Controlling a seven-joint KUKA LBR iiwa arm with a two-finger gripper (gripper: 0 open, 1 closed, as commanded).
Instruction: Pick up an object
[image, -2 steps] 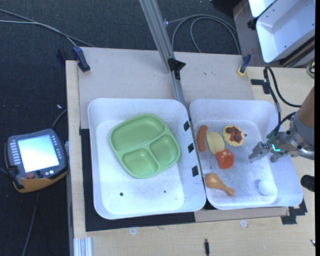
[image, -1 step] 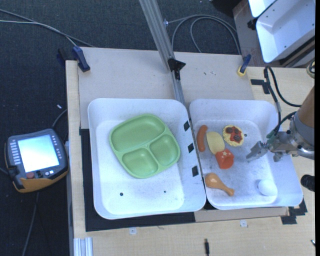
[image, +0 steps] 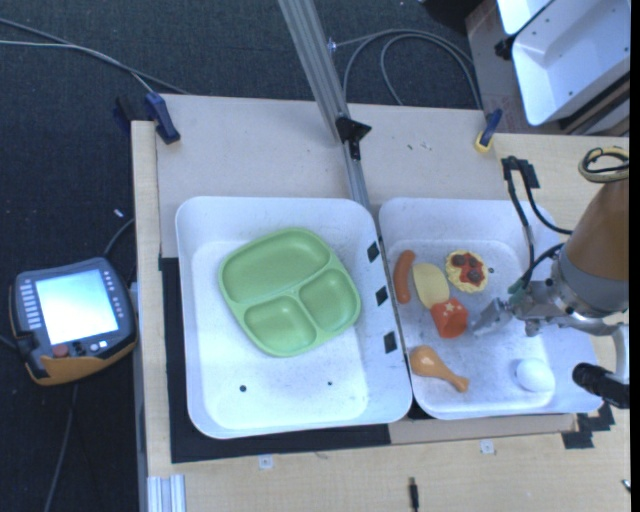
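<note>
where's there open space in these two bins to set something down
Left bin: bare floor in front of the green divided plate, toward the near rim. Right bin: crowded; sausage, tomato, drumstick, egg and gripper fill its middle.

Bright even overhead light, soft shadows; white bins (image: 200, 300) slightly washed out; mild overall softness.

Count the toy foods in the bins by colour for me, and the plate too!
Red: 2, the hot dog and the tomato
Yellow: 1, the yellow piece
Yellow with red topping: 1, the little pizza
Tan: 1, the drumstick
White: 1, the egg
Green: 1, the divided plate
Total: 7
</note>
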